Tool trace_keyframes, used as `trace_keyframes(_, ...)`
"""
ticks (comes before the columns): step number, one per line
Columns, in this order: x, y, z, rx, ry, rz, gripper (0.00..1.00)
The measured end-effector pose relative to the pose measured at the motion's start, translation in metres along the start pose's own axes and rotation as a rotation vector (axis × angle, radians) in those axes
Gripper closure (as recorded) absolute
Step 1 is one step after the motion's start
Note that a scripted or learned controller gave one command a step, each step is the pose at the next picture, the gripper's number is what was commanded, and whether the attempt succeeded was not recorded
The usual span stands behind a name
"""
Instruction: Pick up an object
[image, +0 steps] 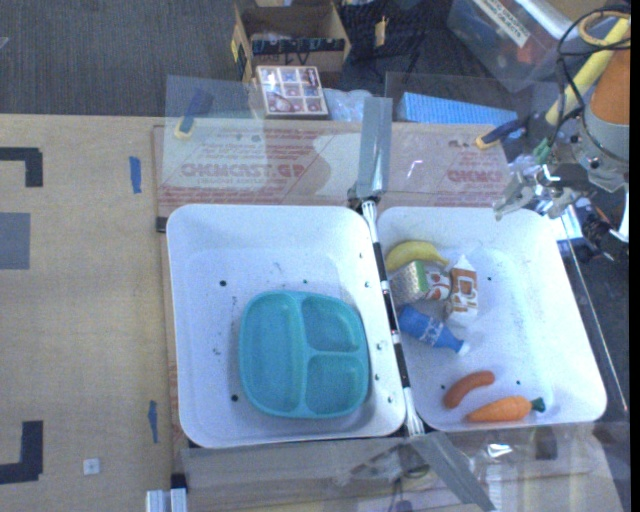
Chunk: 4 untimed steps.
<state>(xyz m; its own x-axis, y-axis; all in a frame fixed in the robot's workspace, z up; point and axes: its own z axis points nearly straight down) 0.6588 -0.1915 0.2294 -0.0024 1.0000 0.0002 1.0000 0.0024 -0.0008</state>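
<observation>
The right bin (540, 330) holds a yellow banana (415, 252), a silver snack pack (422, 284), a small white and brown carton (463, 290), a blue bottle (432, 329), an orange sausage (468, 388) and an orange toy carrot (500, 409). My gripper (530, 200) hangs over the back right corner of this bin, above its rim. It stands open with nothing between its fingers. It is well apart from the objects, which lie to its lower left.
A teal divided plate (303, 353) lies in the left bin (200, 260). Clear plastic sheets and a metal divider (375, 150) stand behind the bins. Cables (585, 60) hang near the arm at top right. A cardboard box (290, 45) sits beyond the bench.
</observation>
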Motion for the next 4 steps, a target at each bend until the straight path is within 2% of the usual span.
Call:
trace_keyframes(1, 0.075, -0.009, 0.112, 0.0, 0.0, -0.256, 0.0)
trace_keyframes(2, 0.055, -0.082, 0.138, -0.002, -0.001, -0.353, 0.0)
trace_keyframes(3, 0.052, -0.081, 0.126, -0.009, -0.003, -0.348, 1.0)
trace_keyframes(4, 0.129, -0.033, 0.035, -0.003, -0.001, -0.232, 1.0)
